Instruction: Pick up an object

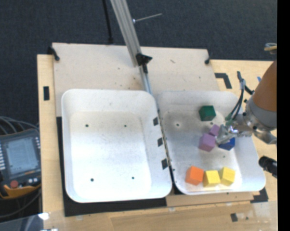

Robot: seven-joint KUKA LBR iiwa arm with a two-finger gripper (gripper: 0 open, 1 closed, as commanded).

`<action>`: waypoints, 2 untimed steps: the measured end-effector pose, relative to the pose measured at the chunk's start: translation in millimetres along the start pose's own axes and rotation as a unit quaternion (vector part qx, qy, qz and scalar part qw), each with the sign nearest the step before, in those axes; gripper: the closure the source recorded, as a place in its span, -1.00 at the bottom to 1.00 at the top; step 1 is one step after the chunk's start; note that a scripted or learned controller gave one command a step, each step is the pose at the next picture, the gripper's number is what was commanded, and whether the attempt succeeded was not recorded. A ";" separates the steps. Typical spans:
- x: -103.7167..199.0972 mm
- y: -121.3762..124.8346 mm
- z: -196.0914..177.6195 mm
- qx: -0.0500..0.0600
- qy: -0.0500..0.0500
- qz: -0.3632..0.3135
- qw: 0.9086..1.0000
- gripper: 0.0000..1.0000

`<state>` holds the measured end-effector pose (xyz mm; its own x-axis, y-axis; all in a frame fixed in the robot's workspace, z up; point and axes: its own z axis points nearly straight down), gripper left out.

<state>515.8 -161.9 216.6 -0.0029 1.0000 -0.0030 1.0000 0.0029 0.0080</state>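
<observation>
- Down in the right bin point(183, 129), the gripper point(226, 135) sits over a blue block point(227, 144); its opening I cannot tell.
- Purple cube point(207, 142), matte, lies touching it, near the bin's right edge.

The arm point(266, 93) reaches in from the right edge, its orange band uppermost and the grey wrist section just below it. From the wrist it angles down and to the left, with thin cables running alongside. The hand point(226, 134) hangs low at the end of the wrist, its metal parts pointing leftward and down.
</observation>
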 end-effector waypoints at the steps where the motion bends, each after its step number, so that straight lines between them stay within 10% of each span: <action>1: -1.5 2.3 -54.0 0.000 0.000 -0.001 1.000 1.00; 2: 42.1 -6.0 -51.9 0.003 0.001 -0.001 1.000 1.00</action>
<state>509.2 -119.7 268.3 -0.0054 1.0000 -0.0006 1.0000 0.0054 0.0017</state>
